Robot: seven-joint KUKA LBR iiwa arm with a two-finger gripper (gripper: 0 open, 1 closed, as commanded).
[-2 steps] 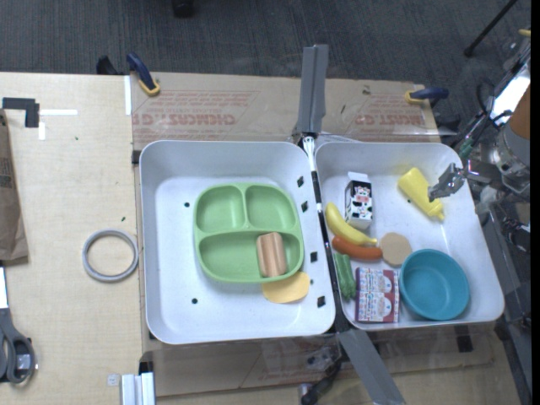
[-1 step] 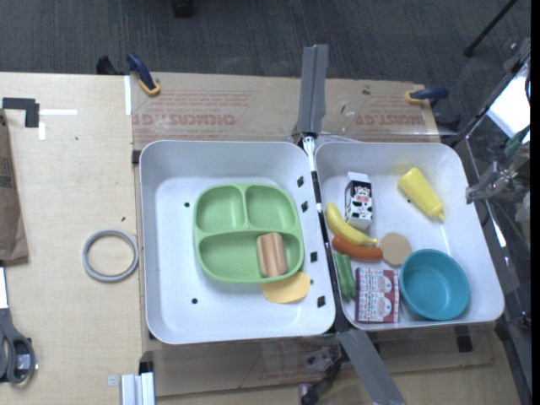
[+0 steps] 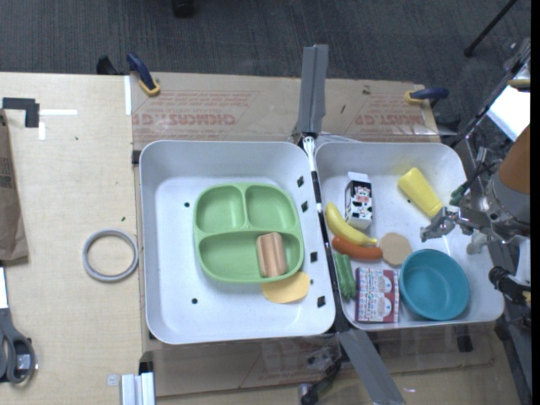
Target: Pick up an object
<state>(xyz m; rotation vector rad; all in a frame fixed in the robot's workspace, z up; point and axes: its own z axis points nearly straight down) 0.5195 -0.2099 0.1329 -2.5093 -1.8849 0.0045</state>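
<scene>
Camera view: the hand point(image 3: 445, 224) hovers just above the blue bowl point(image 3: 434, 284), fingers spread wide and holding nothing, poised for descent. The yellow block point(image 3: 419, 191), a likely pick, lies loose just beyond the bowl.

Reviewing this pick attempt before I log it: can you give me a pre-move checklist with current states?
1. Gripper over the right bin: ok.
2. Object between its fingers: not ok, nothing there.
3. Nearest targets free: ok, blue bowl and yellow block lie apart.
4. Banana, hot dog and round cookie crowd together: not ok for a clean grasp.
5. Sausage rests in the green divided plate, left bin: ok.
</scene>
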